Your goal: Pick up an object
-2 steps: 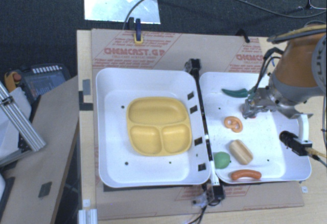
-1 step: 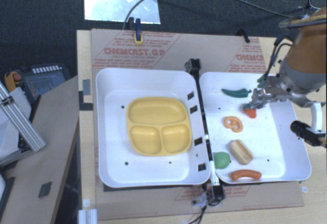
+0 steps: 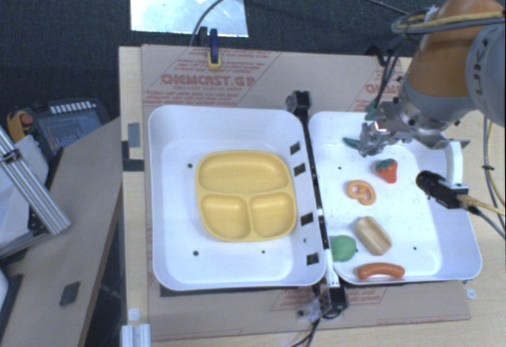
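My gripper hangs over the far part of the right bin; whether it is clenched or released cannot be told. The strawberry lies just beside it, toward the near side. Farther forward lie the pretzel, bun and sausage.

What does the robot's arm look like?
The arm is fat and rounded, grey with a big orange band near the top. Thin cables, one yellowish, run across it. At its end sits a small silvery metal gripper, and a white bracket with a black knob sticks out beside it.
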`<state>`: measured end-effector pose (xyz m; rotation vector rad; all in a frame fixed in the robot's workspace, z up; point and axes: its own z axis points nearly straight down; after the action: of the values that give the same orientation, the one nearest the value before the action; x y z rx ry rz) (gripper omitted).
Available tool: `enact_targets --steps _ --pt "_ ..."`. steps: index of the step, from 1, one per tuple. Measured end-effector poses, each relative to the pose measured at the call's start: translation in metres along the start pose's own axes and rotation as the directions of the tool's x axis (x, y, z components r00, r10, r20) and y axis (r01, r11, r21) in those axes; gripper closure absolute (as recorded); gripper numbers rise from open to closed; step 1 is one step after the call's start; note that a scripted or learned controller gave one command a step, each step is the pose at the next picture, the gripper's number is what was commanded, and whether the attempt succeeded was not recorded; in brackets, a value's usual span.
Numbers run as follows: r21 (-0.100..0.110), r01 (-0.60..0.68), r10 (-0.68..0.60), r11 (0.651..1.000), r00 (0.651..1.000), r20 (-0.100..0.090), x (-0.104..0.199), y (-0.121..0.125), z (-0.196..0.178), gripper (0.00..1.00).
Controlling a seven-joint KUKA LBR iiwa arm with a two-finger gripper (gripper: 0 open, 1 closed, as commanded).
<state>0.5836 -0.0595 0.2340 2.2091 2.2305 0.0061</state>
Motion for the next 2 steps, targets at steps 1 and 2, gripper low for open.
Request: enact_targets --steps 1,2 --pt "0.001 0.001 -0.001 1.0 1.0 -0.001 0.059 0.011 -0.005 1.0" --pt "0.002 -0.001 0.001 1.0 1.0 0.0 0.104 0.032 0.008 1.0"
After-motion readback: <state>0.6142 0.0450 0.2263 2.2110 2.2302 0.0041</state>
